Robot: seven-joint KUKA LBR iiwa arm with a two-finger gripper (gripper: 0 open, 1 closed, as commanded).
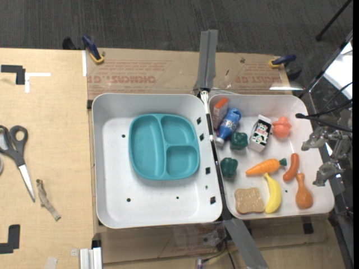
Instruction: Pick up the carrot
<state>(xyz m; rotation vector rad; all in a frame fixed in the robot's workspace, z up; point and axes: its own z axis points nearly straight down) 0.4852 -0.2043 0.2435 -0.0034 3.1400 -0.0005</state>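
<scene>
Orange carrot point(266, 166) lying slantwise in right bin point(303, 108), between green pepper point(229, 166) and sausage point(290, 167), above banana point(273, 193). Gripper point(324, 156) at bin's right rim; finger opening indiscernible, nothing visibly held.

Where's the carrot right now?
The carrot lies in the right bin, just above the banana and left of the sausage.
</scene>
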